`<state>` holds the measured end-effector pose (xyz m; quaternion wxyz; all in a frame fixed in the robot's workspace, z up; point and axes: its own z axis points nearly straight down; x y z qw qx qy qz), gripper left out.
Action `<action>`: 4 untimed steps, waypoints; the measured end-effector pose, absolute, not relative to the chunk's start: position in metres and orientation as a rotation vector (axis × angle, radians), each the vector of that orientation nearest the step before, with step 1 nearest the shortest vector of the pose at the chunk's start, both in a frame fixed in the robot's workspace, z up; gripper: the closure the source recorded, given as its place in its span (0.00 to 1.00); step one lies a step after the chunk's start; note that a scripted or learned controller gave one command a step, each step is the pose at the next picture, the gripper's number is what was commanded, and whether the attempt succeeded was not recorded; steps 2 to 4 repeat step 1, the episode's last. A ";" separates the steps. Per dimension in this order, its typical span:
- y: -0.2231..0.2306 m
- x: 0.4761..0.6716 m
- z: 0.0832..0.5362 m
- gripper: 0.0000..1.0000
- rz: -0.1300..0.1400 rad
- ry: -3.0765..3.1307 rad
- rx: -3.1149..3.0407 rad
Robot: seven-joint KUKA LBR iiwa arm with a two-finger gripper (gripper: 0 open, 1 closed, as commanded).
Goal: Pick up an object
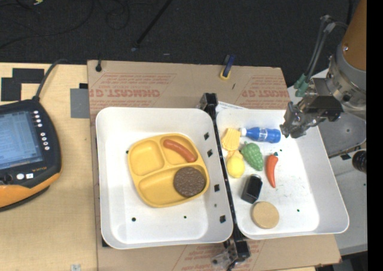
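The right bin [317, 204] holds several small items: a blue bottle [263, 135], a green bumpy vegetable [253, 156], a red chili pepper [271, 170], a yellow lemon-like piece [236, 166], a pale yellow ridged piece [231, 139], a black block [251, 189] and a tan round disc [265, 215]. My gripper [293, 126] hangs above the bin's far right part, just right of the blue bottle's end. Nothing shows between its fingers.
The left bin [119, 216] carries a yellow divided tray [143, 171] with a red sausage [179, 149] and a brown round patty [190, 181]. A tablet-like pendant [24, 150] lies at the far left. A black clamp bar [218, 168] runs between the bins.
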<state>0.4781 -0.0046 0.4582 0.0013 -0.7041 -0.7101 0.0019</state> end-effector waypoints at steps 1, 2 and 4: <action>0.058 0.476 0.490 1.00 -0.002 -2.228 -2.215; 0.058 0.476 0.490 1.00 -0.002 -2.228 -2.215; 0.058 0.476 0.490 1.00 -0.002 -2.228 -2.215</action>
